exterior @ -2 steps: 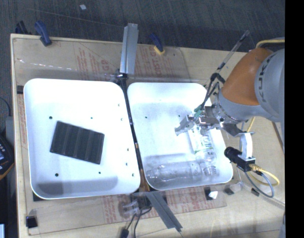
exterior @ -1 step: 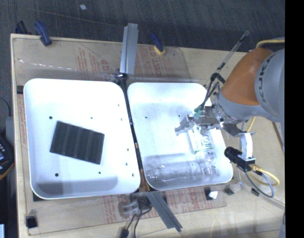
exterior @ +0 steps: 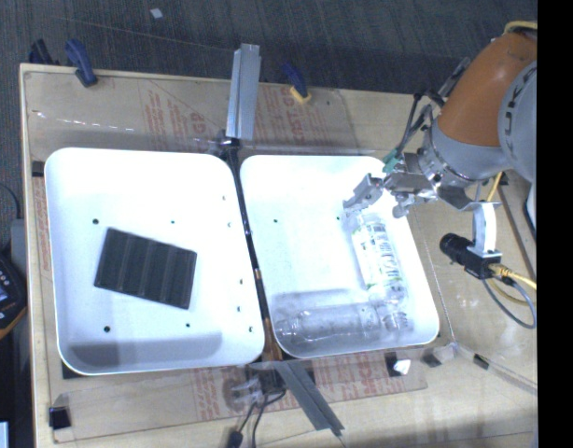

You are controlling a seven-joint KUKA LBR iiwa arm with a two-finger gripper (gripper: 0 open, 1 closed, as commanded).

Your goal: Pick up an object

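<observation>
— Where do we see the bottles?
— One clear bottle [exterior: 378, 255] lies along the right bin's [exterior: 296, 194] right wall, another bottle [exterior: 338, 322] along its front wall; the middle stays free.
— And the gripper [exterior: 380, 192]?
— It hovers above the upper bottle's top end, fingers spread, pinching nothing.

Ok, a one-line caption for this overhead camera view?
Hand over the right bin above two clear plastic bottles; a dark ribbed panel lies in the left bin.
</observation>
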